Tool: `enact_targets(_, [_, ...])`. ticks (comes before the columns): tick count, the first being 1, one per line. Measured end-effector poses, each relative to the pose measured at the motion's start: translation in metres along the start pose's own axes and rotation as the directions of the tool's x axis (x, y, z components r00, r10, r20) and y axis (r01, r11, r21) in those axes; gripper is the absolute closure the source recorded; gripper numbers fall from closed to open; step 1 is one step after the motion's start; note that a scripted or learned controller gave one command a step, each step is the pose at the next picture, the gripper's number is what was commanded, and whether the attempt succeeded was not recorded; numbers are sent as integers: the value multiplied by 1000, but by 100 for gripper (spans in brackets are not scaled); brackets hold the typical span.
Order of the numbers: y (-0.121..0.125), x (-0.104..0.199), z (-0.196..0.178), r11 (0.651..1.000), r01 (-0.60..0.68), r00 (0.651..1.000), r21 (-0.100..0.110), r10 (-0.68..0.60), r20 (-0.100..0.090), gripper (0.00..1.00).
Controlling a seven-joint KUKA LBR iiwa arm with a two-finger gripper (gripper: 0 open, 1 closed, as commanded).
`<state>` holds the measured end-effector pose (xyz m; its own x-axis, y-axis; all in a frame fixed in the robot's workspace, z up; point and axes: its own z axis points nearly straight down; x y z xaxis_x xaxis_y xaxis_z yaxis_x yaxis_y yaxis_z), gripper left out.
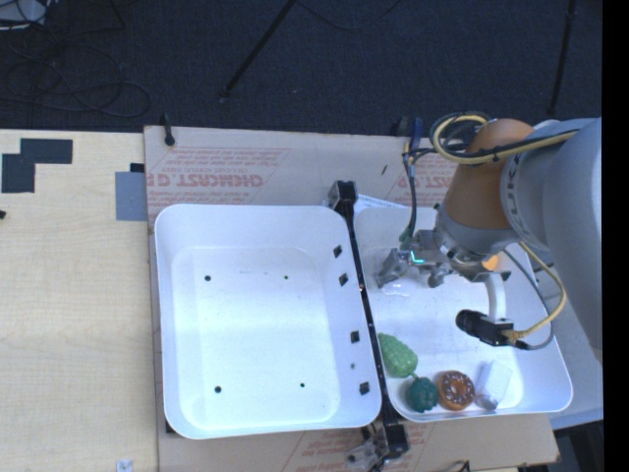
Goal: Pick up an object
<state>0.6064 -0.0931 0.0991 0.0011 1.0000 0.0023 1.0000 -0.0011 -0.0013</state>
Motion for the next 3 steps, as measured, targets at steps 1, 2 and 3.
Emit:
enact_targets(1, [21, -68, -56, 1000, -2, 1000, -6, 2, 7, 0])
enact_targets(2, [35, -29, 14, 1000, 3, 1000, 1, -3, 0, 0])
enact_targets(3, [35, -30, 10, 1000, 4, 1000, -1, -4, 2, 0])
